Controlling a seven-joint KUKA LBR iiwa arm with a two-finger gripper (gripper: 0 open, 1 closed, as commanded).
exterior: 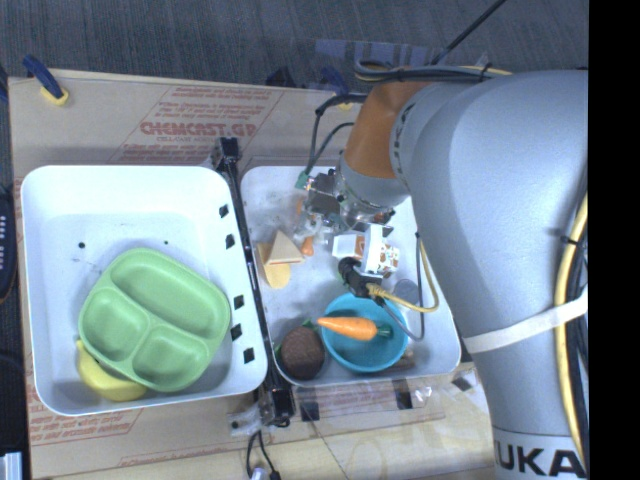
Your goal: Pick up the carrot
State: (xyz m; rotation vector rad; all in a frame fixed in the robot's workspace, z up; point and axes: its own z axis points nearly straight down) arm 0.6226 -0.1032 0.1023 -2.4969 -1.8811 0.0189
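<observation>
Below jaws [318,230], apart: carrot [349,326] lying across blue bowl [385,352]; jaw state unclear.

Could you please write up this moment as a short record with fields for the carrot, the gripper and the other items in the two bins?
carrot: lying across the blue bowl, right bin
gripper: above the right bin's far part, apart from the carrot
yellow wedge: left part of the right bin
brown round item: beside the bowl
left bin: green divided plate over a yellow item
</observation>
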